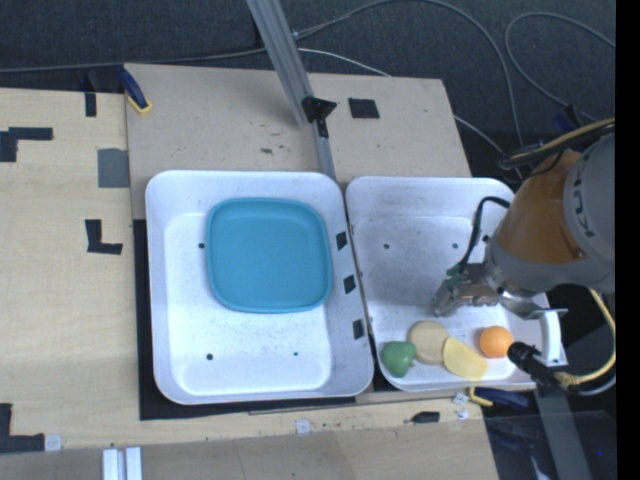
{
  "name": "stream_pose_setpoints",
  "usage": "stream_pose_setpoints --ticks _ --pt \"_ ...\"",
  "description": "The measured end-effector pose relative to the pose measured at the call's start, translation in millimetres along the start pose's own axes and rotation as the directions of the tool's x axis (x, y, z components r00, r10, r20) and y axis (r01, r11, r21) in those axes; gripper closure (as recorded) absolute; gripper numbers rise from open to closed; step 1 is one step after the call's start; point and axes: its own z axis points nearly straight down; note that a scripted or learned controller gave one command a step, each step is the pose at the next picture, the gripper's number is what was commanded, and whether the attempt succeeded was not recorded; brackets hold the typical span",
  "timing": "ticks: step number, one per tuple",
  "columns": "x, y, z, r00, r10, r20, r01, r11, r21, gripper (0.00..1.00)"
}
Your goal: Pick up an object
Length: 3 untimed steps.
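In the right bin (400, 218), several small objects lie along the near edge: a green one (398, 356), a beige round one (429, 339), a yellow one (463, 358) and an orange ball (494, 341). My gripper (459, 295) hangs low over the right bin, just above and behind the beige and yellow objects. Nothing shows between its fingers. The arm comes in from the right, its orange band above the wrist.
The left bin (175, 268) holds a blue square plate (268, 253). A grey metal pole (290, 58) slants down to the divide between the bins. Cables run over the dark floor at the upper right.
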Motion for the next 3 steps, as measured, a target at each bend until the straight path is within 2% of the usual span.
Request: stream_pose_setpoints --ticks 1,2,3 --pt "-2 -8 -56 1.000 0.000 0.001 0.000 1.000 -0.004 1.00" --pt "4 0 -112 1.000 -0.001 0.000 0.001 1.000 -0.003 1.00" --pt "4 0 -122 1.000 0.000 0.000 0.000 1.000 0.000 1.00"
